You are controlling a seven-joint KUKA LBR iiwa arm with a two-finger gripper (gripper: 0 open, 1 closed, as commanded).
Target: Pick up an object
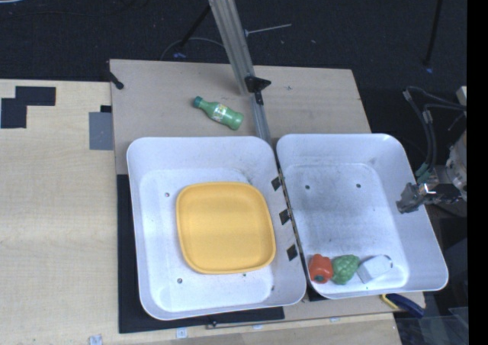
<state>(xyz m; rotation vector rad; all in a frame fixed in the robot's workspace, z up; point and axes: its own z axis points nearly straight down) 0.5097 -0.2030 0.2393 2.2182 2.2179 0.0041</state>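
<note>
A yellow square plate (226,227) lies flat in the left bin (152,160). In the near corner of the right bin (396,154) sit a red object (320,267), a green lumpy object (345,268) and a white object (375,268), side by side. My gripper (409,199) hangs at the right bin's right rim, well above and to the right of those three things. Nothing shows between its fingers.
A green bottle (219,112) lies on its side on the bench behind the left bin. A slanted metal rail (235,29) rises from behind the bins. Black clips (284,198) join the two bins along their shared edge.
</note>
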